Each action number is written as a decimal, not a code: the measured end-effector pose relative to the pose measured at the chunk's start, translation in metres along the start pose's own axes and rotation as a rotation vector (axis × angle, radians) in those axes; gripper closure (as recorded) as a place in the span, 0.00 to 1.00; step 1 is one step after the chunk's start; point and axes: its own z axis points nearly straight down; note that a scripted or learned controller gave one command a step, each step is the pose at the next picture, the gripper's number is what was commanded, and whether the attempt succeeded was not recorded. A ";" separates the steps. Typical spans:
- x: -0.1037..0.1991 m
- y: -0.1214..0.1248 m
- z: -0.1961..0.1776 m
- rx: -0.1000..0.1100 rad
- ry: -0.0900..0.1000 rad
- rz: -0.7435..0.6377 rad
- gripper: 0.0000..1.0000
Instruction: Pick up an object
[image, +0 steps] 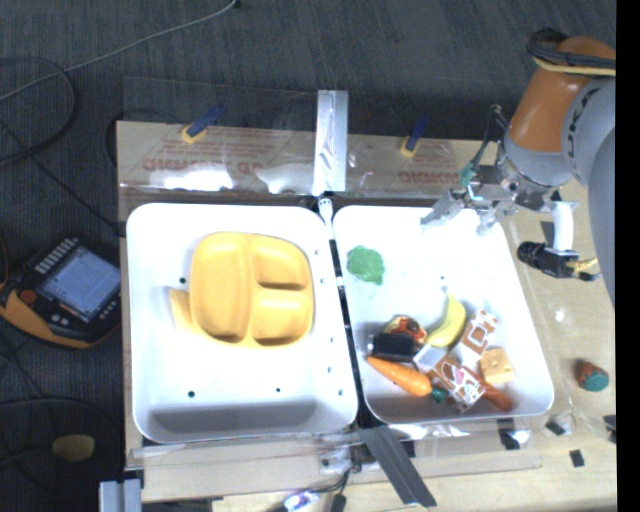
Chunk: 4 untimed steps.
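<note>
While the gripper (462, 208) hung over the far edge of the right bin (530, 300), its two fingers (438, 214) stood apart, spread wide and holding nothing. And what a spread lay on offer! Nearest the fingers, just below and to the left of them, sat a green lump (365, 264), alone on bare bin floor. Farther below the fingers, the real crowd was packed into the bin's near corner: a banana (449, 322), a carrot (402, 375), a black block (394, 346) and small patterned boxes (468, 365), all touching or overlapping. Well off to the left of the fingers, the left bin (150, 300) carried a yellow divided tray (250, 287).

Danger ahead, by my reckoning. A drop into that heap could jam a fingertip down on top of the banana or a box rather than beside it, or nudge the pile and close on air. The green lump looked low and soft, so the fingers might skim over it. Starting that near the rim, a careless descent could clip the bin wall.
</note>
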 end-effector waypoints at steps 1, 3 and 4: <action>0.009 0.007 -0.012 0.000 -0.003 0.185 0.00; 0.032 -0.044 0.092 0.002 -0.003 0.276 0.00; 0.050 -0.038 0.063 0.002 0.000 0.443 0.00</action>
